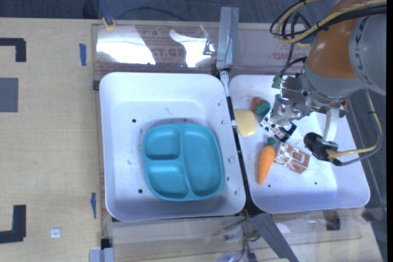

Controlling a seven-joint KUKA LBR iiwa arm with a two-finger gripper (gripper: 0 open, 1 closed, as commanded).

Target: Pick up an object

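The right bin (319,190) holds several small items. An orange carrot (265,162) lies near its left wall, with a pale yellow rounded piece (246,123) above it. A green and red toy (261,106) lies further back. A flat brown and white packet (292,157) sits right of the carrot. A small black and white item (271,127) lies between them. My gripper (282,121) hangs low in this bin, just over the black and white item and left of the packet. The arm's wrist covers the bin's back right part.
The left bin (123,95) holds a blue divided plate (183,160). A metal divider post (226,40) stands behind the two bins. A yellow cable (344,156) and a black fitting (314,143) hang off the wrist over the right bin.
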